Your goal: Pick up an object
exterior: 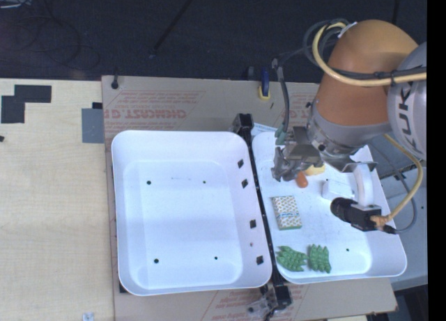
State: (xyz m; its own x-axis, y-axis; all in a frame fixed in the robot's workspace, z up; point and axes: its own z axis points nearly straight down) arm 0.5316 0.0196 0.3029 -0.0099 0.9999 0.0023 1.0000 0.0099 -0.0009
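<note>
Over the right bin (364,253) hangs the gripper (288,165) — open or shut, I cannot tell — orange bit (301,181) just beside it, view-right.

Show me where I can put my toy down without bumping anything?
The left bin is the big free spot: its whole floor is bare. The right bin is crowded: the gripper hangs over its back, by an orange piece; a patterned block lies mid-bin, two green pieces at the front. One small bare patch lies between those and the right wall.
</note>
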